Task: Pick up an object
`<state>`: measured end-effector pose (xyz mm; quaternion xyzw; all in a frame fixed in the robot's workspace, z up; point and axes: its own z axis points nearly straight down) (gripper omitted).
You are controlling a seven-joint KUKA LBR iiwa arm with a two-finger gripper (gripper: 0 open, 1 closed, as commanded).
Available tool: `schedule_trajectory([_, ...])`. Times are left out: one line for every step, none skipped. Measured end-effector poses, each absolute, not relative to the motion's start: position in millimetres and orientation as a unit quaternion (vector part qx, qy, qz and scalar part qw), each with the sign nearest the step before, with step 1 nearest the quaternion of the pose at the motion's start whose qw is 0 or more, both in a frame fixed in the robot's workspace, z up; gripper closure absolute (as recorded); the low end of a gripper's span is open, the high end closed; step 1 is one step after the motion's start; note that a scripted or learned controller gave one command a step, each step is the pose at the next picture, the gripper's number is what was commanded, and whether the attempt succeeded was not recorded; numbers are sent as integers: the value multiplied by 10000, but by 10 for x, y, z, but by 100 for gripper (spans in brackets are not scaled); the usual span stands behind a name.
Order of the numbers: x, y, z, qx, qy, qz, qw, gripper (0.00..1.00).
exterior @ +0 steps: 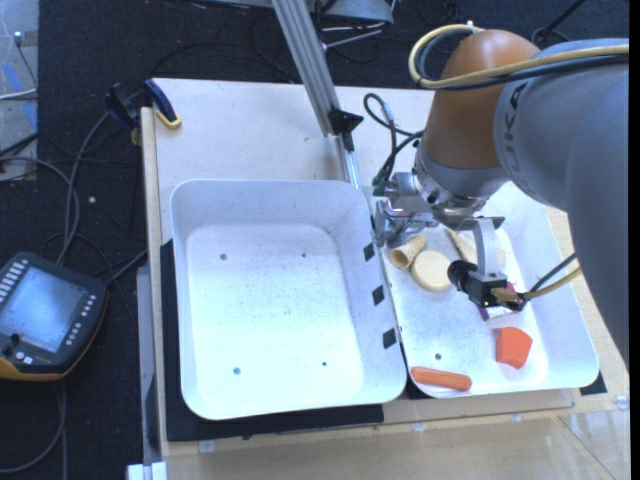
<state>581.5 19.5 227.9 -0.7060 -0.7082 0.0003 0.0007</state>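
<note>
The pincer (440,230) is seen low in the right bin (560,313), above the pale round slice (432,270) and tan cone-like piece (403,255); its state cannot be told. An orange block (513,347) is placed near the bin's front right, and an orange carrot-like stick (441,378) is laid at the front edge. The left bin (200,208) is set beside it on the desk (240,128).
</note>
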Motion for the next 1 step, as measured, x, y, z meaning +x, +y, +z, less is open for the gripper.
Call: schedule_trajectory([6103, 640, 2200, -7058, -7084, 2, 5, 100])
